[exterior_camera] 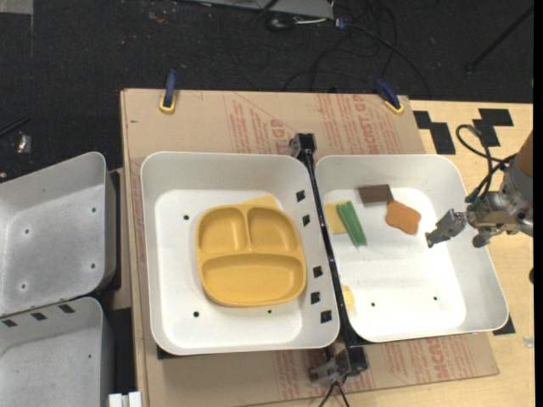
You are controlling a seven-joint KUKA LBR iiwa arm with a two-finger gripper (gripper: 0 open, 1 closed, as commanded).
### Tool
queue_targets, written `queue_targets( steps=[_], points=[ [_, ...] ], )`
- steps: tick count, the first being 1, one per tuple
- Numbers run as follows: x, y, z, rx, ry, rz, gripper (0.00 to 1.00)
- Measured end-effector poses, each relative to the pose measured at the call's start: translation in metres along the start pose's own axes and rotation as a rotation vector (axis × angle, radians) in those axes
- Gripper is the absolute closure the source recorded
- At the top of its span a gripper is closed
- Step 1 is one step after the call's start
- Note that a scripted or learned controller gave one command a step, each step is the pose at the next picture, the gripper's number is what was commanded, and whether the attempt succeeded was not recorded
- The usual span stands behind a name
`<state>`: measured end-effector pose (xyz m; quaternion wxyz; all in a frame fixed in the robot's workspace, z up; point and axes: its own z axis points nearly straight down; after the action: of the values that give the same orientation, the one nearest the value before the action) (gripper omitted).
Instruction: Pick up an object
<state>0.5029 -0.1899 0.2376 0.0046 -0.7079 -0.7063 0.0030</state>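
A: Item one, gripper (462,227). Location: over the right rim of the right bin (475,291). State: fingers spread apart, nothing between them.

B: Candidates for the pick?

A: All in the right bin's upper half. Orange rounded piece (403,217), nearest the gripper. Brown block (374,195), just beside it, up and to the left. Green stick (351,223), lying against a pale yellow piece (334,219) near the divider (321,236). A small yellow scrap (347,296) shows at the bin's left wall, lower down.

B: Risks?

A: My reading: the orange piece and the brown block sit close, so a descent on one could nudge the other or catch both. The orange piece looks rounded and may squirt out as the fingers close. The green stick lies flat and low; fingers might skid over it or drag the yellow piece along. The scrap against the wall leaves little room for a finger.

B: Left bin (161,253)?

A: One yellow compartment tray (251,255), wide and shallow. Likely too broad to grasp except at its rim.

B: Surface and room?

A: Bins rest on a cardboard sheet (237,117) held by two clamps (168,100) at the far edge. Dark speckled floor (76,66) beyond, cables (373,24) trailing. Spare white bins (51,227) at left.
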Motion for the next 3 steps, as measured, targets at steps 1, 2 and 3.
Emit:
queue_targets(
  steps=[1,2,3],
  points=[
    [0.000,0.002,-0.005,-0.010,-0.003,-0.003,0.00],
    [0.001,-0.008,0.049,-0.006,-0.001,0.000,0.00],
    [0.001,-0.015,0.094,-0.007,-0.001,0.000,0.00]
  ],
)
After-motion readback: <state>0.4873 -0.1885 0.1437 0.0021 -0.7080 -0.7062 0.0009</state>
